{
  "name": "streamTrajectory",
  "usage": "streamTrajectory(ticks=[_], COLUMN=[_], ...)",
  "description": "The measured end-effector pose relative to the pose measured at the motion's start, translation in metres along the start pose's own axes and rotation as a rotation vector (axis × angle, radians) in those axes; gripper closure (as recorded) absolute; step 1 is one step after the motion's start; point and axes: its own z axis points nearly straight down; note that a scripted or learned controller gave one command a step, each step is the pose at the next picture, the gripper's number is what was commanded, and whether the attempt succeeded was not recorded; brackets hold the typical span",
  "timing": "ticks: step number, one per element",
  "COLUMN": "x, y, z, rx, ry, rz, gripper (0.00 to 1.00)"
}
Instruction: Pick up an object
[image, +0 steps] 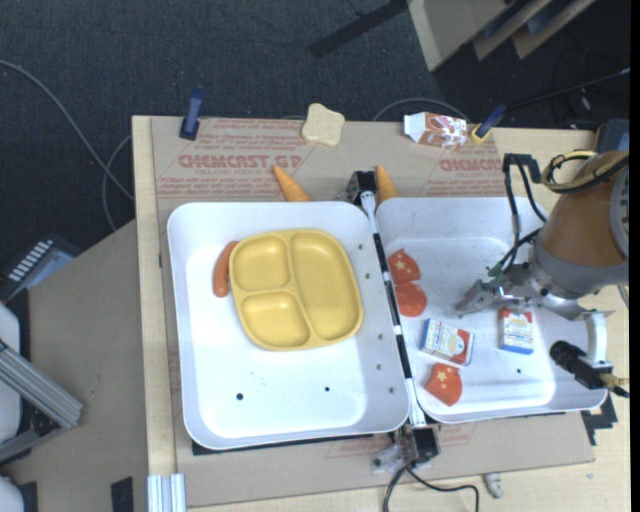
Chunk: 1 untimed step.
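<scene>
Two boards reading "CHEMCAST GP" (240, 160) we see on the worktop (150, 300), small carton (516, 330) just beside the fingers (480, 297), whose state we cannot tell.

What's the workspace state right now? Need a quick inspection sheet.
Surface: bench bears left bin and right bin side by side.
Job's things: right bin holds three red pieces, a small carton and a small box.
Clutter: yellow divided plate in left bin, sausage beside it; bread slice, two carrots and a wrapper on the bench behind the bins.
Grippers: gripper low over right bin, near the box; finger state unclear.
Cables: black cable over right bin; grey cable on floor.
Surroundings: dark carpet.
</scene>
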Motion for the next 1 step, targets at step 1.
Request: streamTrajectory(ticks=[1], x=[-0.0461], y=[0.0815], z=[0.0047], rx=[0.009], ry=[0.008], rz=[-0.003], gripper=[0.00])
